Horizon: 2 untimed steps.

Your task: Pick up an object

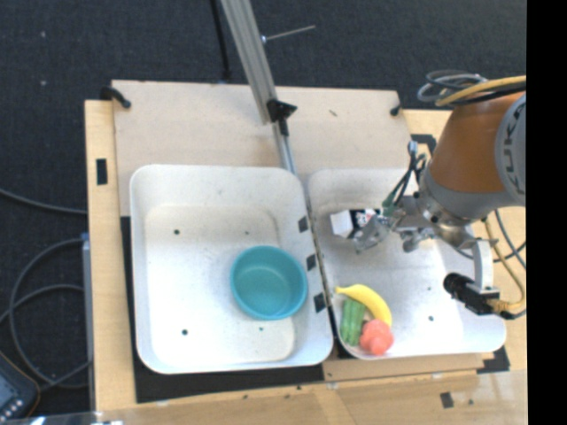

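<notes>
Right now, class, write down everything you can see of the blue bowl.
The blue bowl is round, teal-blue and looks like smooth plastic. It stands upright with its opening facing up, and nothing is visible inside it. It sits on the floor of the left bin, toward that bin's right wall and lower half. Nothing else touches it; the gripper is over the other bin.

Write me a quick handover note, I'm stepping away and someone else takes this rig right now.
Claw: hanging over the upper part of the right bin, nothing seen in its grip; whether it is open or shut can't be made out.
Right bin, near corner by the divider: banana, green vegetable and red fruit, bunched together.
Left bin: blue bowl, upright.
Done: nothing lifted yet.
Left: pick one object; the bunch lies nearer the camera than the claw.
</notes>
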Each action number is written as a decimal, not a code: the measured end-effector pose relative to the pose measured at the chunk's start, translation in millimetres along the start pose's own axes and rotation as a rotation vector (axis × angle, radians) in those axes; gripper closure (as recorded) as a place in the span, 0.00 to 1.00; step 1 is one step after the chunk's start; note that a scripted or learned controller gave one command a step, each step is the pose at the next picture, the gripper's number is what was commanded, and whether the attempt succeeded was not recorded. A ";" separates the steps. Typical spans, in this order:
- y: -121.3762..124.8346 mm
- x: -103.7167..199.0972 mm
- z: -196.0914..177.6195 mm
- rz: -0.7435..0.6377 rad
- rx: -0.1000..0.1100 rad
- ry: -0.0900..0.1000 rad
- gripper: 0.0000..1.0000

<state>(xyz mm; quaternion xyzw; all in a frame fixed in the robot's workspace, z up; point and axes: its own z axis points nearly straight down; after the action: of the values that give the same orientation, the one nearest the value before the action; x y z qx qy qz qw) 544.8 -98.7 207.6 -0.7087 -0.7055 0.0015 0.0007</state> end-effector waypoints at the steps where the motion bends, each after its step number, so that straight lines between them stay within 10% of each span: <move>1: -1.7 3.1 43.4 -0.003 0.001 0.000 0.00; 2: 4.3 -2.7 102.8 -0.003 0.002 0.000 0.00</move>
<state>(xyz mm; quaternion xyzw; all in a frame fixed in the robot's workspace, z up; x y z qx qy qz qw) 548.7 -101.6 104.8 -0.7076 -0.7066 0.0023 0.0013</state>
